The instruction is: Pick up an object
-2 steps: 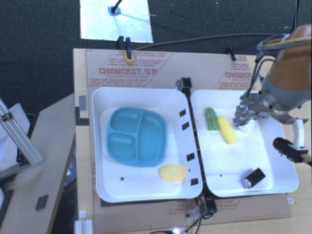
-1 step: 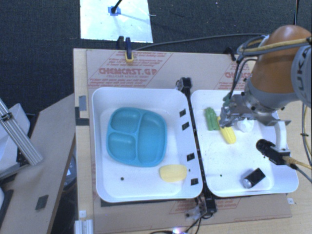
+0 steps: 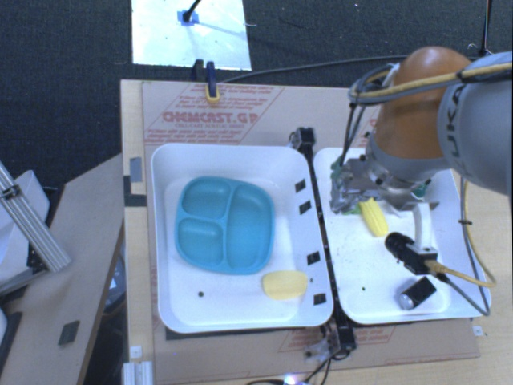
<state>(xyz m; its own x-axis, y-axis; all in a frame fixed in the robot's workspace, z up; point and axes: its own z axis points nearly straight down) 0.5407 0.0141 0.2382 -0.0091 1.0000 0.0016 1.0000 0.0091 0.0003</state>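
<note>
- Your gripper [image 3: 346, 199] sits low in the right bin [image 3: 353, 295]; you cannot tell its state.
- The yellow corn cob [image 3: 373, 217] lies just beside the gripper, toward the bin's middle.

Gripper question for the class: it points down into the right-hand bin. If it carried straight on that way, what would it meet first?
Probably the white floor of the right bin, near its left wall. The gripper hangs just left of the yellow corn cob, so it might brush that instead; depth is hard to judge from this slanted view.
</note>
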